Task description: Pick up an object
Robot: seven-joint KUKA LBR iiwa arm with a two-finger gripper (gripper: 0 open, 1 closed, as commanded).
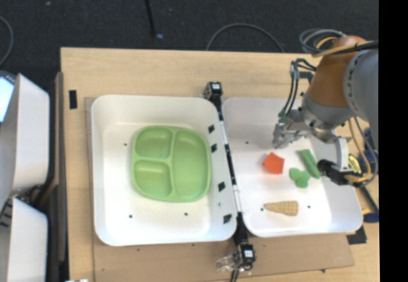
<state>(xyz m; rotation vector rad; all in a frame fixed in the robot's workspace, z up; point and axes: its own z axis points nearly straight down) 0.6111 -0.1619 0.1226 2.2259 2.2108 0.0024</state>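
Note:
In the right bin [255,115] lie a small red block [273,163], a green curved piece [304,168] and a tan waffle cone [282,208]. My gripper [282,136] hangs over the right bin's upper middle, just above and slightly right of the red block, with nothing seen between its fingers. The grey arm with its orange band [331,80] comes in from the right.
The left bin [108,115] holds a green divided plate [171,163]. A black divider with clips [226,166] runs between the bins. Cables [354,169] hang by the right bin's edge. Wooden bench [159,70] surrounds both bins.

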